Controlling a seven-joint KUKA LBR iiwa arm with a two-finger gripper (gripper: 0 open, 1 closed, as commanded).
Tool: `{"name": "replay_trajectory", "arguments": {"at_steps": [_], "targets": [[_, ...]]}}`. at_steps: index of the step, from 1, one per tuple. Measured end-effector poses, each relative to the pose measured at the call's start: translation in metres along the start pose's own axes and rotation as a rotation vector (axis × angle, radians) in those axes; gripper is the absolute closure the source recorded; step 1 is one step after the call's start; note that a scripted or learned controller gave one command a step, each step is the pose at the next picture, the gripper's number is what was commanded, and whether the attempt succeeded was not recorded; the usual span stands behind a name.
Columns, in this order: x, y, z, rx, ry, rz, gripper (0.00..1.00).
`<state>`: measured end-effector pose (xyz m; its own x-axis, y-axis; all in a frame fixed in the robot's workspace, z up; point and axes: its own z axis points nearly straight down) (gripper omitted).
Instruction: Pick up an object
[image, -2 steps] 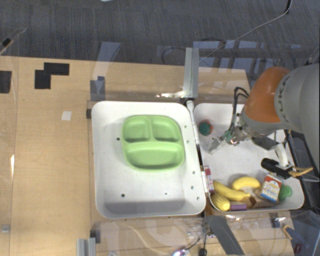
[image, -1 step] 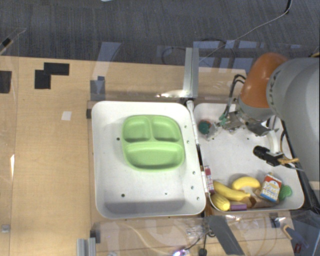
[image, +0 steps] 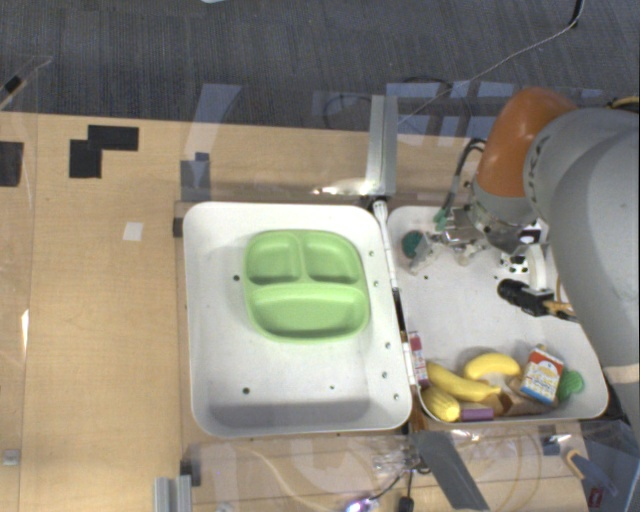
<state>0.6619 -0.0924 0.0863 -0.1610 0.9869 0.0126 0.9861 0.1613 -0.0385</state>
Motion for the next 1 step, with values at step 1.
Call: {"name": "replay_trajectory", "arguments": {"at_steps": [1], "targets": [[0.0038, -0.0012, 0.0003, 0.008, -0.001, 0.101, 0.00]]}}
